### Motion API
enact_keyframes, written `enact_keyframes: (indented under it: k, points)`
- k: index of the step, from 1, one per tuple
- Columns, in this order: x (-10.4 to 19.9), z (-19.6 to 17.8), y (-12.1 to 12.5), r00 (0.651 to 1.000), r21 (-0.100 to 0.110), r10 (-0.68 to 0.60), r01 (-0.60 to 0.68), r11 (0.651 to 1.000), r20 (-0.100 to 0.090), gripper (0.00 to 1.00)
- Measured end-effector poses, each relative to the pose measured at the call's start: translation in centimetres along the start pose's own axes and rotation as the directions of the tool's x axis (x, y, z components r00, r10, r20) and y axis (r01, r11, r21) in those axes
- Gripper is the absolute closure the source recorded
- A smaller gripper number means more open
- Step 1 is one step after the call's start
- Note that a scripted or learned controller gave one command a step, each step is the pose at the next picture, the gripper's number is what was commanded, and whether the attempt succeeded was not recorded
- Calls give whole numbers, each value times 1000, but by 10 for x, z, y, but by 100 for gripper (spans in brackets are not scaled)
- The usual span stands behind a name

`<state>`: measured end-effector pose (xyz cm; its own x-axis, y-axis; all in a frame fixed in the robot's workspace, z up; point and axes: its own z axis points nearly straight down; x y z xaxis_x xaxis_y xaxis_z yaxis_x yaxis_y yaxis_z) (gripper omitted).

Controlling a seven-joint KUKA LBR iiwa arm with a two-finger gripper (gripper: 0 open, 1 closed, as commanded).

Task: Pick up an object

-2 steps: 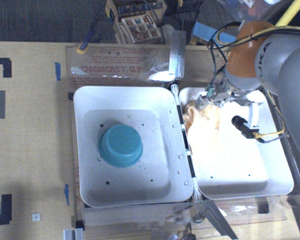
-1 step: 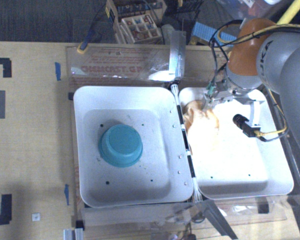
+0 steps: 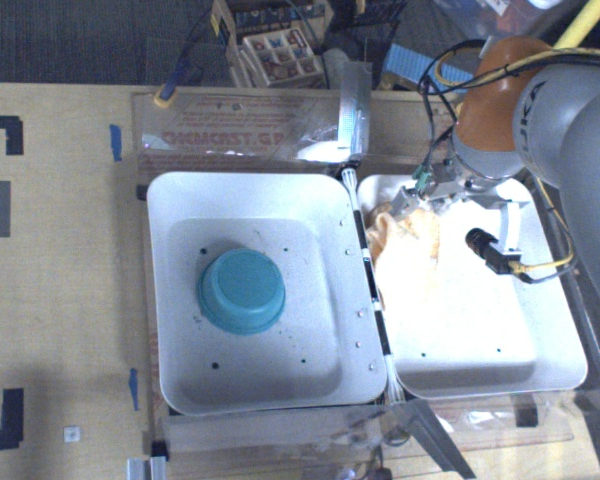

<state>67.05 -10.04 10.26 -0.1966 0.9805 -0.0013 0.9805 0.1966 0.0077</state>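
Your claw [image 3: 412, 194] sits low over the far left corner of the right bin [image 3: 500, 363], at the end of the grey arm [image 3: 570, 108] that comes in from the right with its orange band [image 3: 500, 93] above the wrist. You cannot tell from this view whether the claw is apart or together; glare and the wrist body blur that spot. Just below and beside the claw lies a pale peach, crumpled thing [image 3: 405, 233], soft-looking, against the bin's left wall; whether the claw touches it is unclear. A black fitting [image 3: 488, 248] with a yellow cable [image 3: 545, 265] hangs off the wrist over the same bin. Across the divider, in the left bin [image 3: 180, 368], you see a teal bowl [image 3: 242, 289] lying upside down near the middle, well apart from the claw. Behind both bins lies a clear plastic sheet [image 3: 240, 133] with red lettering, and beyond it a small wooden rack [image 3: 275, 38] on the floor.
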Motion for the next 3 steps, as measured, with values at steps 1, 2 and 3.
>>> enact_keyframes:
  k: [1, 2, 3]
  points:
    - [-1, -7, 1, 1000, -1, 1, -1, 1000, 1, 100]
    - [-1, -7, 1, 1000, -1, 1, -1, 1000, 1, 0]
    - [-65, 16, -29, 992, 5, -127, 127, 992, -1, 0]
